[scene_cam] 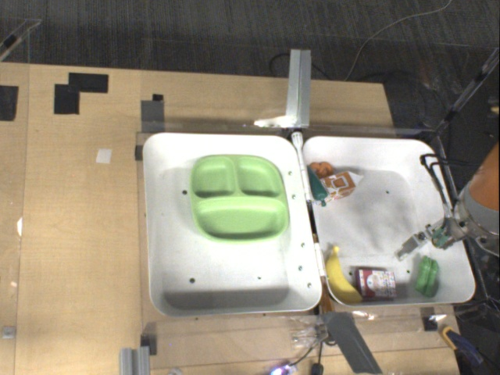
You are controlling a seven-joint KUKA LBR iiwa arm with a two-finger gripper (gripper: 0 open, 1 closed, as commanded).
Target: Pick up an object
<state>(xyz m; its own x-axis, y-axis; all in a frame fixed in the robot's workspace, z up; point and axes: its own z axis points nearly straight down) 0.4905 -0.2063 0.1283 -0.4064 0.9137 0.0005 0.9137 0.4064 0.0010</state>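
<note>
While the arm (483, 201) reaches in from the right edge of the frame, its tool (426, 239) sits low over the right bin (391, 151), near that bin's right wall. Finger state: cannot tell, parts too small and blurred.

Right bin contents:
- green round object (427, 276), lower right corner, just below the tool, apart from it as far as can be seen.
- dark red can (376, 282) lying on its side along the lower wall, left of the green object.
- banana (339, 275), lower left corner, beside the can, its end up against it or nearly so.
- small packet, orange and white with a teal part (331, 182), upper left corner against the divider.

Left bin (168, 287): green divided plate (237, 196), three compartments, sitting in the upper middle.

Both bins rest side by side on the wooden counter (70, 233). Black patches (78, 91) on the counter at upper left of the frame.
</note>
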